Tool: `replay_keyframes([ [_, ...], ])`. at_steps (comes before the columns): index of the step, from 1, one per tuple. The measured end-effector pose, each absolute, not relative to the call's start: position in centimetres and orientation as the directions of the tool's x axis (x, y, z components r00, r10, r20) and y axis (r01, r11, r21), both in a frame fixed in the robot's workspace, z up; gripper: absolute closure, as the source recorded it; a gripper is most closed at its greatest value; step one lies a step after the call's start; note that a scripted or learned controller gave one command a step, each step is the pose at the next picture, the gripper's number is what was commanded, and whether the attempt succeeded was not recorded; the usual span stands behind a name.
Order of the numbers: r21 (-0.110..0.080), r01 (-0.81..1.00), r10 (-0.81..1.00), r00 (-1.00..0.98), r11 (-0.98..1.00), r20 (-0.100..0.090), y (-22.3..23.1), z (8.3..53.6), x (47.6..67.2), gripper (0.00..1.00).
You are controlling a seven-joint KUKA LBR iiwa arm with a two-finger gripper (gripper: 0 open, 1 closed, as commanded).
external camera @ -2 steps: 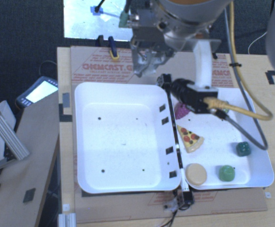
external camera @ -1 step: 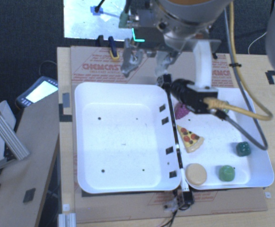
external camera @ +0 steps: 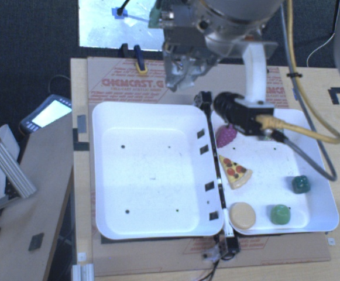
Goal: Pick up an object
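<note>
Gripper (external camera: pixel 180 75) high above far rim of left bin (external camera: pixel 108 157); open/closed state cannot be told. Targets in right bin (external camera: pixel 329 215): magenta berry (external camera: pixel 226 135), pizza slice (external camera: pixel 235 171), tan disc (external camera: pixel 243 215). Risk: straight descent from here lands on rim, well apart from targets; empty grasp.

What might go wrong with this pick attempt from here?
The gripper hangs near the far rim of the left bin, while every toy I can see lies in the right bin. A descent here would likely close on nothing.
The pizza slice lies flat close to that bin's wall, so the gripper may strike the wall or slide off.
The purple toy sits near the slice, so one could get nudged.
</note>
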State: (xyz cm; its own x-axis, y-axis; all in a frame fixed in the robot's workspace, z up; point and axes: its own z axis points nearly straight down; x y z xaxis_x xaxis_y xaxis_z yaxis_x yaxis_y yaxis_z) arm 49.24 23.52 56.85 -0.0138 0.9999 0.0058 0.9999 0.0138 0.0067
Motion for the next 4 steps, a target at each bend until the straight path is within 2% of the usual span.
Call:
replay_keyframes([
  [1,0.006,1.0,1.0,-0.015,0.015,0.005,23.5,56.8,49.2,0.0],
  [2,0.009,1.0,1.0,-0.017,0.017,0.007,23.5,58.0,49.3,1.0],
  [4,0.012,1.0,1.0,-0.023,0.023,0.01,23.5,60.2,49.3,1.0],
])
